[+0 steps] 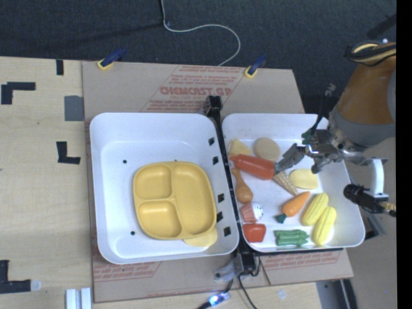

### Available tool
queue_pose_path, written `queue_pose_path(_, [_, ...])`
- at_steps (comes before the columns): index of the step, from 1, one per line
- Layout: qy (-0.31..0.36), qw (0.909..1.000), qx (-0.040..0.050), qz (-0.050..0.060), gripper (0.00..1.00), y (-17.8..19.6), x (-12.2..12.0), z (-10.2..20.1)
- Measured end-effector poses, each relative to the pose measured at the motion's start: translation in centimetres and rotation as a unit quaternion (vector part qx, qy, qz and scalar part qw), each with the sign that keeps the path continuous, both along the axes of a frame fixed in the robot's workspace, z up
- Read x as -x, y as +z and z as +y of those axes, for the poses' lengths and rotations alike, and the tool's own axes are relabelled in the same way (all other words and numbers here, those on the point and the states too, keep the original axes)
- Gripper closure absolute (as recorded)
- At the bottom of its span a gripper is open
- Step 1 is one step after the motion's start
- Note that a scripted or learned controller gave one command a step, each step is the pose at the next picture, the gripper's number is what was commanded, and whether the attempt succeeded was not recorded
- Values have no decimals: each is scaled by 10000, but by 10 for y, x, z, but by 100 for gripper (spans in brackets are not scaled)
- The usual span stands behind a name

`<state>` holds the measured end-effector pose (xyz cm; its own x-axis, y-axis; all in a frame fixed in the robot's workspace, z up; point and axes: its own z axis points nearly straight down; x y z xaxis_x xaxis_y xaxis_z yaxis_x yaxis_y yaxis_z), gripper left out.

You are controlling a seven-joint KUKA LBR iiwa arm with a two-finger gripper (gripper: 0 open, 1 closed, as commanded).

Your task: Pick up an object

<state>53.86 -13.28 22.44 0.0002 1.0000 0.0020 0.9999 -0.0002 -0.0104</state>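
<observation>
While the big grey arm (364, 102) reaches in from the right edge of the bench (38, 172), it bends down over the right bin (351, 237). Its orange band sits up high and its wrist tips toward the middle of that bin.

Two white bins sit side by side in the middle of the bench. The left bin (109, 172) holds a yellow plate (174, 198) with three parts, lying flat near the front. It looks like a spot to put food on.

All the toy food is piled in the right bin, so that is where the arm has to pick. The tool (302, 158) hangs low over the back half of that bin. Its two fingers are spread apart, one by the red pepper (254, 166) and one by the pale yellow lemon (304, 179). Nothing is between them, so it holds nothing yet.

Just under the tool lies the lemon, with a round tan potato (266, 149) near the back edge. I think the lemon is the closest thing to grab.

Near the front right corner lie two yellow corn cobs (320, 216). An orange carrot (295, 205) sits just beside them. A green pea pod (291, 238) rests at the front edge.
</observation>
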Motion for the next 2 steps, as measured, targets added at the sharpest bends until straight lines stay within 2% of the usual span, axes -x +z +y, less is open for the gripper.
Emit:
queue_pose_path(1, [8, 10000, 6, -34, 0, 3, -2, 0])
queue_pose_path(2, [4, 10000, 3, -3, 0, -59, 5, -4])
